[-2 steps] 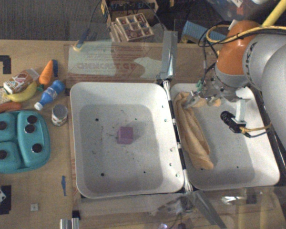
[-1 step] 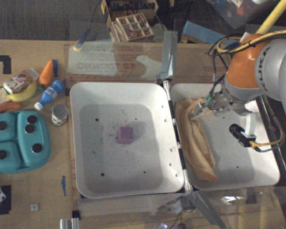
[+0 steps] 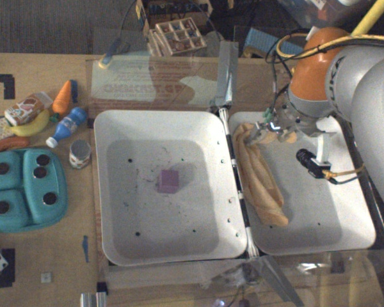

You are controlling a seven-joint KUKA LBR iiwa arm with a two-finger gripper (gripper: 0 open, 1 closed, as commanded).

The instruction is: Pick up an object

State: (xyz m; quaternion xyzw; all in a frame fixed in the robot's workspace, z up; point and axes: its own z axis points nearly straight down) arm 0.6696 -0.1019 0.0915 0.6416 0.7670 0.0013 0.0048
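A small purple cube (image 3: 168, 181) lies near the middle of the left white bin (image 3: 115, 235). A long tan, bread-like object (image 3: 261, 184) lies along the left wall of the right white bin (image 3: 345, 235), running from the bin's top left corner down towards its middle. My gripper (image 3: 271, 130) hangs below the orange wrist band (image 3: 315, 69), low over the upper part of the right bin. It sits right at the upper end of the tan object, and whether it touches it is unclear.
A black part with a yellow cable (image 3: 312, 163) hangs beside the gripper over the right bin. Left of the bins lie a teal tray (image 3: 22, 187), a small can (image 3: 80, 153), a blue bottle (image 3: 67, 126), a banana (image 3: 29, 128) and a carrot (image 3: 63, 96). A cardboard box (image 3: 176, 34) stands behind.
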